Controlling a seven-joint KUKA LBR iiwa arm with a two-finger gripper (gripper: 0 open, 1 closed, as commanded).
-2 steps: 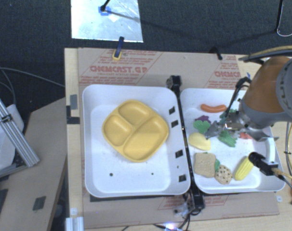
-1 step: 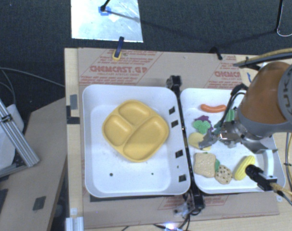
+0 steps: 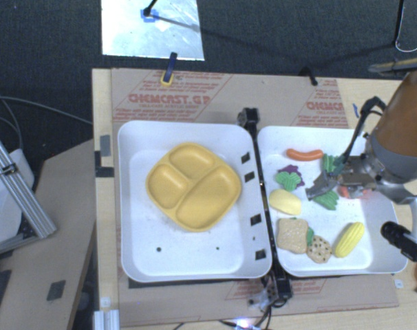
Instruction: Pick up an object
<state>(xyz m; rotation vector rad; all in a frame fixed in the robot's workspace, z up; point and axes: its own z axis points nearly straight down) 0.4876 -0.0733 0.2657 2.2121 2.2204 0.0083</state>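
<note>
While its grip state cannot be told, the pincer (image 3: 323,186) hangs touching a green toy vegetable (image 3: 326,199) just below-right.

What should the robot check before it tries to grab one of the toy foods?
1. Gripper is over the right bin: ok.
2. A target lies close: a green leafy toy sits right at the gripper: ok.
3. Toy is between the fingers: cannot tell.
4. Neighbours are clear: the yellow lemon-like piece and green broccoli lie apart to the left: ok.
5. Corn and cookie are out of the way, nearer the front: ok.
6. Yellow divided plate sits in the left bin, away from the arm: ok.
</note>
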